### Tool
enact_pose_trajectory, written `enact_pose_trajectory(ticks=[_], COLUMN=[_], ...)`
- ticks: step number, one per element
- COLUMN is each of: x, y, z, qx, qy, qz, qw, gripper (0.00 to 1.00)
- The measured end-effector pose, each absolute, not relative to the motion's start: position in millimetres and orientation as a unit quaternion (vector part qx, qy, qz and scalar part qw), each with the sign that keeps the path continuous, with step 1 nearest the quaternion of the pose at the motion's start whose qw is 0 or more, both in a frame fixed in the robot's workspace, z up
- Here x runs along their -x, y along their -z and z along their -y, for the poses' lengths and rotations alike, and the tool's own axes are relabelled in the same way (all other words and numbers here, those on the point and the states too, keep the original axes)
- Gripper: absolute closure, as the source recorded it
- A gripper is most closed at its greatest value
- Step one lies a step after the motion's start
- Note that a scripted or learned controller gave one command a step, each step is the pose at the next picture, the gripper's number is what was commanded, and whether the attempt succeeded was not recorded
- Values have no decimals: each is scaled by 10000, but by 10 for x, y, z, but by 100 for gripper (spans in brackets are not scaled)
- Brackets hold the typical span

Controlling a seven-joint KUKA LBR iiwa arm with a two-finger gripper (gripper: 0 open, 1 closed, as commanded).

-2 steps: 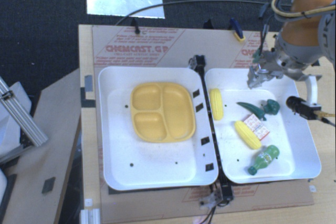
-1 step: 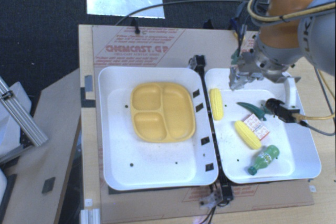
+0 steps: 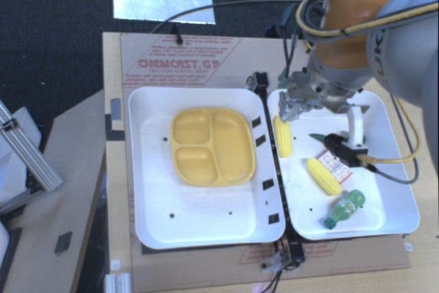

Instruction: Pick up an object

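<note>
In the right bin (image 3: 401,147), a yellow corn cob (image 3: 282,136) lies along the left wall. My gripper (image 3: 289,110) hangs just above that cob's far end, at the bin's back left, with nothing visibly held. A second corn cob (image 3: 322,176) lies slantwise near the bin's middle, beside a small red and white packet (image 3: 336,163). A green bottle (image 3: 344,208) lies on its side near the front edge.
The left bin (image 3: 147,209) holds a yellow divided plate (image 3: 211,146) at its middle. A black clipped divider (image 3: 269,161) runs between the two bins. The arm's orange band and grey body loom over the right bin's back.
</note>
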State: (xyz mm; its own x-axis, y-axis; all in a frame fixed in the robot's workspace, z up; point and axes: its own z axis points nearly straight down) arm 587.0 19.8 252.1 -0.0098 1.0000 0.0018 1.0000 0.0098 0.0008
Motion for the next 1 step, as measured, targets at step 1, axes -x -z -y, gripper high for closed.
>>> enact_pose_trajectory(ticks=[1], x=[-5752], y=[-2538], z=[-690], qx=[7035], qy=[7], qz=[7107], qw=[7], gripper=[100])
